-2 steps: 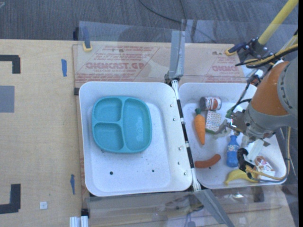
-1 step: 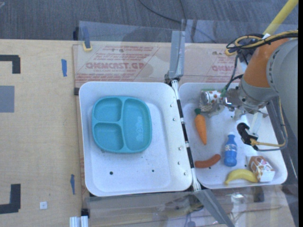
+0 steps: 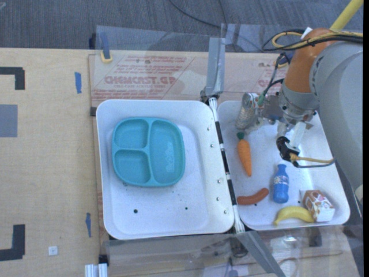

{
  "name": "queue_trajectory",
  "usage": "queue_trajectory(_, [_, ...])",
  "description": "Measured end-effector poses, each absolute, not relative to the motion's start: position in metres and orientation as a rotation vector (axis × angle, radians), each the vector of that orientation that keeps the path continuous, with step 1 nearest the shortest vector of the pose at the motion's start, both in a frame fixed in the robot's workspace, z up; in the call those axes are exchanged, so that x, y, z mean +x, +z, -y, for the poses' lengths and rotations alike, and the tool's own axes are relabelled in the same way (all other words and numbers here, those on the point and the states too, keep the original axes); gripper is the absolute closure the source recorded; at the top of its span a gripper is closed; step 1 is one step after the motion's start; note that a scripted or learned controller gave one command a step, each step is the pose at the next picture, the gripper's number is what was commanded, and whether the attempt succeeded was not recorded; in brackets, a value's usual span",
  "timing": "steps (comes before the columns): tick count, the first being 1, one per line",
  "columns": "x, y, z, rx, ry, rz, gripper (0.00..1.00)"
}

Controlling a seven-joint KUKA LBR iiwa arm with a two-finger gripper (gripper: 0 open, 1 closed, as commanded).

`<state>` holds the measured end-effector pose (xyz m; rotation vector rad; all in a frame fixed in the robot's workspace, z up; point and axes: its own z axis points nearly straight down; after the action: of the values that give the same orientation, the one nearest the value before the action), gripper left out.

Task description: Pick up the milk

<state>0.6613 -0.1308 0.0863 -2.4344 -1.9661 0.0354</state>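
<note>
**Arm up at the far end, milk down in the near corner**

There are two white bins side by side on the bench. The left bin [image 3: 109,212] has a blue plate [image 3: 149,152] in it. The plate has three parts.

The right bin [image 3: 262,215] has the food in it. An orange carrot [image 3: 245,156] lies near the left wall, with its green end pointing to the far side. A red sausage [image 3: 252,197] lies closer to us than the carrot. Just to its right stands a blue bottle [image 3: 281,183] with a white label. A yellow banana [image 3: 293,214] lies by the near edge.

The small brown and white box right beside the banana looks like the milk carton [image 3: 318,205]. It sits in the near right corner of the right bin. Nothing is touching it but the banana's tip, which is right up against it.

The grey arm [image 3: 343,97] comes in from the right, and its orange band [image 3: 300,68] shows above the wrist. The gripper [image 3: 264,109] is over the far end of the right bin, well apart from the milk carton. A shiny silver can [image 3: 248,111] is just beside the gripper, at its left. I cannot tell how wide the gripper is open, or if it has hold of the can. A yellow cable [image 3: 314,161] hangs below the wrist.
</note>
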Motion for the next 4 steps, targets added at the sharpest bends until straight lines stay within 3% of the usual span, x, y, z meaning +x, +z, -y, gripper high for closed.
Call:
queue_trajectory(1, [0.667, 0.106, 0.212, -2.177, 0.0, 2.259, 0.0])
queue_trajectory(2, [0.57, 0.09, 0.216, -2.086, -0.012, 2.336, 0.0])
queue_trajectory(3, [0.515, 0.089, 0.213, -2.238, -0.023, 2.202, 0.0])
queue_trajectory(4, [0.487, 0.089, 0.213, -2.158, -0.019, 2.288, 0.0])
